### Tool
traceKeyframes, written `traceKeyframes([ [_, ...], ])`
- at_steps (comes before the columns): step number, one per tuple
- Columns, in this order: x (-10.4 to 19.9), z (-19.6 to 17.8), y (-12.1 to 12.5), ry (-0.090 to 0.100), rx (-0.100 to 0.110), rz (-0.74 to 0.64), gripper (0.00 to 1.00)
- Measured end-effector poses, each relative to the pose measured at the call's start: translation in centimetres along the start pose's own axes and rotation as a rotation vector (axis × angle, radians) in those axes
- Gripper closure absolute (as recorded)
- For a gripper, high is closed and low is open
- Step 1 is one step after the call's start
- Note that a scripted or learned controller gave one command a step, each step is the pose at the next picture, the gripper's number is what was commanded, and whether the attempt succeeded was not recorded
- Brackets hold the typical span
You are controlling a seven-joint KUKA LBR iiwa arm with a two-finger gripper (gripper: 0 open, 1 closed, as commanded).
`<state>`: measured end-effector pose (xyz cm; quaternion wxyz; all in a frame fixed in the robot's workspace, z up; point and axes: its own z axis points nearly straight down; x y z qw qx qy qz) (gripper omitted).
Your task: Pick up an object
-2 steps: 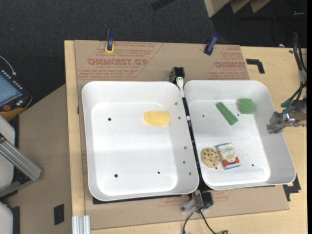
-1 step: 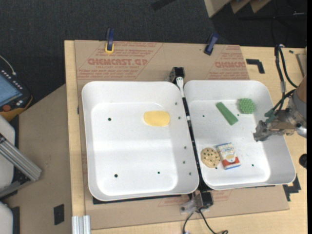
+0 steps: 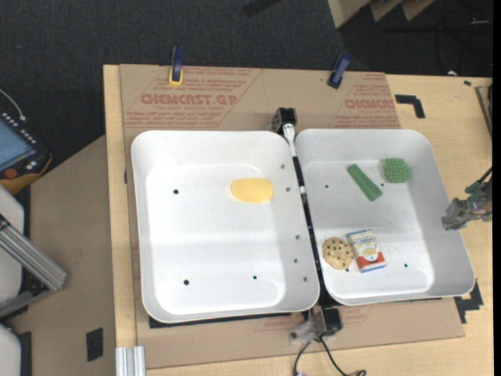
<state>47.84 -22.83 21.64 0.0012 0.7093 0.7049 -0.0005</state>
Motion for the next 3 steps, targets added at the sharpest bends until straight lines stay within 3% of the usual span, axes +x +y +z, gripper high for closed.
traceKeyframes([
  [2, 4.1, -1.2, 0.5, 0.003, 0.001, -0.009, 1.0],
  [3, 3.8, -8.8, 2.0, -0.002, -0.009, -0.008, 1.0],
])
